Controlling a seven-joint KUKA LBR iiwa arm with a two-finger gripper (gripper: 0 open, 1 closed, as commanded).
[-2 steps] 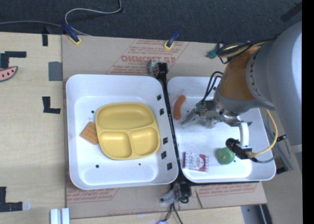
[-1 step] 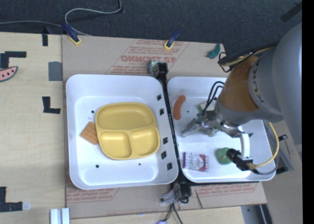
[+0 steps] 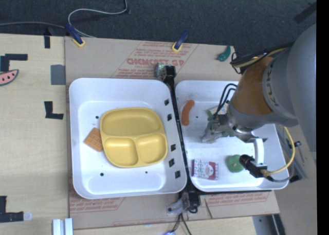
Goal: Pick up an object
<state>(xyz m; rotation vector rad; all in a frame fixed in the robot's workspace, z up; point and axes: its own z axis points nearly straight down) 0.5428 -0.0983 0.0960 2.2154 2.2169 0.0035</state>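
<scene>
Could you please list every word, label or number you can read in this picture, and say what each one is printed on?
Red print on the cardboard sheet behind the bins: large letters and smaller lines beneath, too blurred to read with confidence.
Red print along the cardboard's front edge: too small to read.
Small red-and-white packet in the right bin: printed markings, too blurred to read.
No other text is legible.

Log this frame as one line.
task: pick object | end effector: low in right bin, grasp unclear | right bin: sausage, green toy, red card | left bin: yellow tray, cracker
</scene>
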